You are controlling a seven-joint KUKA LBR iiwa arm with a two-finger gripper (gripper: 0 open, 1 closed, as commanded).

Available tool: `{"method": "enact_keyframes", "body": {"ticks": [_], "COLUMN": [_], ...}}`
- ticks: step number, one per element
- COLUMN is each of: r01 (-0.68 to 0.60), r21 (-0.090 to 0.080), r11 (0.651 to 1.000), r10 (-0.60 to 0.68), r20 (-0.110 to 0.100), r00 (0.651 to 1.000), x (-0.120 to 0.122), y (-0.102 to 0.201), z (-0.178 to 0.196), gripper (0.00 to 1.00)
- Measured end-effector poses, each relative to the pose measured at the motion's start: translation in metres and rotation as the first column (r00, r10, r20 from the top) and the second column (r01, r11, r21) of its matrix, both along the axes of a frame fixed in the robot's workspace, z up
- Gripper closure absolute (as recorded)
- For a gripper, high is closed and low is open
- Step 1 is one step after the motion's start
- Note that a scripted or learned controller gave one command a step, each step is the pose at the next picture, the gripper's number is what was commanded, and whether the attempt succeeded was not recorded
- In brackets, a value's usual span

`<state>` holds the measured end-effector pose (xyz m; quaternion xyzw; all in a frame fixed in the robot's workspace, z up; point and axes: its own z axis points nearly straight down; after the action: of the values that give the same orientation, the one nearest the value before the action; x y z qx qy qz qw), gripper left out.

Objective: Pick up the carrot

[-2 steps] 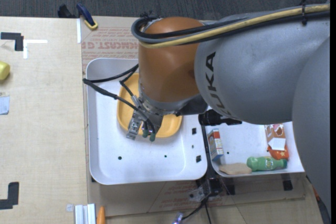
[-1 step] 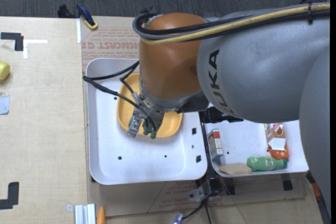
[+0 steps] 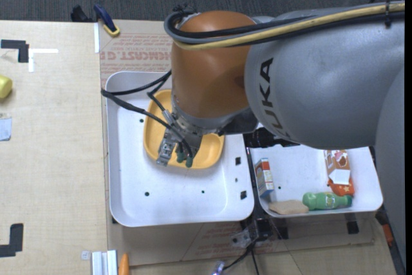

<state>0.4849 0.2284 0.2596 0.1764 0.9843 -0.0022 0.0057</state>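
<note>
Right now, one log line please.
arm: over left bin | gripper: above yellow plate | carrot: not identified | right bin: green bottle, packets

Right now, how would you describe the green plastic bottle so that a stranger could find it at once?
Look at the right one of the two shallow white bins. Along its near edge lies a green plastic bottle on its side, between a flat tan piece and the bin's right wall. It is the only green, rounded thing there.

A yellow plate [image 3: 207, 152] lies in the left bin [image 3: 129, 203]; a green bottle [image 3: 327, 201] lies in the right bin [image 3: 302, 167].
</note>
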Motion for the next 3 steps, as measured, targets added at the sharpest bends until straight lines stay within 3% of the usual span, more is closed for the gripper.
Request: {"method": "enact_keyframes", "body": {"ticks": [1,2,3], "r01": [-0.104,-0.017,0.031], "r21": [0.005,0.006,0.006], "r11": [0.995,1.0,1.0], "r10": [0.104,0.017,-0.031], "r20": [-0.011,-0.006,-0.004], "r00": [0.995,1.0,1.0], "x": [0.008,-0.005,-0.004], "y": [-0.069,-0.093,-0.166], "z": [-0.136,-0.034,0.0], "gripper": [1.0,1.0,1.0]}}
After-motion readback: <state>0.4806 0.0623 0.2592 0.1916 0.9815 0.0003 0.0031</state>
